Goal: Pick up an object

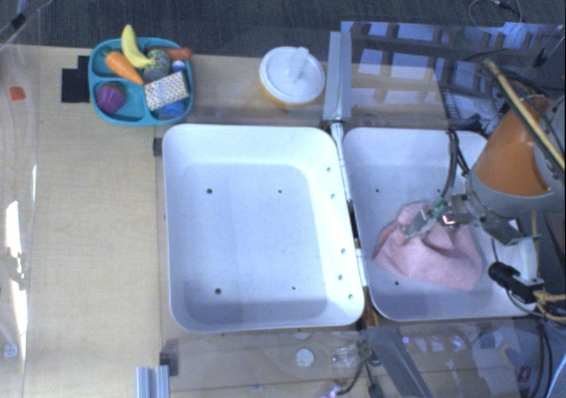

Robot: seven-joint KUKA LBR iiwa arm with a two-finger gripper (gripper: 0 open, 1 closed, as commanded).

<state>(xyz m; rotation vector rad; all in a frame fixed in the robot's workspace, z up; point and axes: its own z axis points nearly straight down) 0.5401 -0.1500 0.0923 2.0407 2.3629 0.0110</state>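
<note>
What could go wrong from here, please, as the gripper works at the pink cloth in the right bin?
The gripper sits at the upper edge of the pink cloth, so it may pinch only a fold that slips free on lifting. The cloth is limp and bunched, so it could drag along the right bin or catch on its rim. Dark cables hang close by the wrist and might snag.

Bright, even overhead light; soft shadows, slightly blurred, glare at left.

Bench (88, 237) with two bins (256, 228)
</note>
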